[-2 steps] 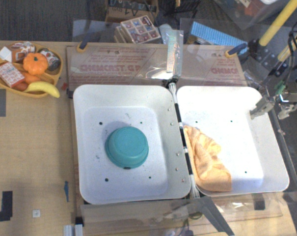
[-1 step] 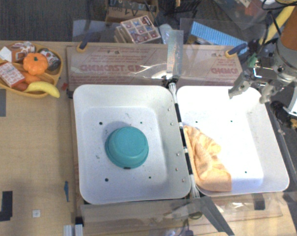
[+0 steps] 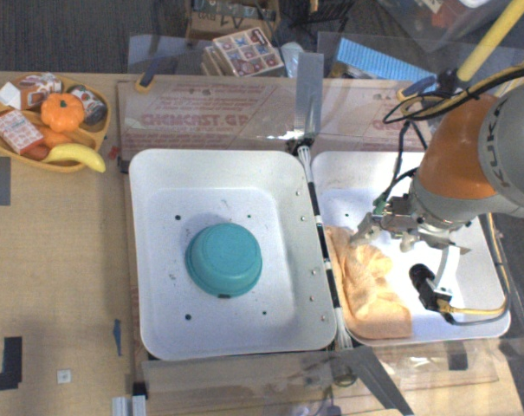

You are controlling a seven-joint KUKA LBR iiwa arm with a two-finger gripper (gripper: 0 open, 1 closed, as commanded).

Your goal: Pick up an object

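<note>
I see the gripper low in the right bin, touching the orange cloth's upper end; the cloth runs lengthwise toward the bin's near edge. Whether the jaws are spread or pressed together I cannot tell.

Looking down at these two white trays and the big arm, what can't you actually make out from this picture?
- Pincer in the camera view: the arm's wrist covers its tips.
- Orange cloth in the right bin: its top end is hidden under the pincer.
- Teal bowl in the left bin: upside down, inside unseen.
- Fruit plate: small items too tiny to name.

teal bowl mid left bin, orange cloth crowding right bin
</note>
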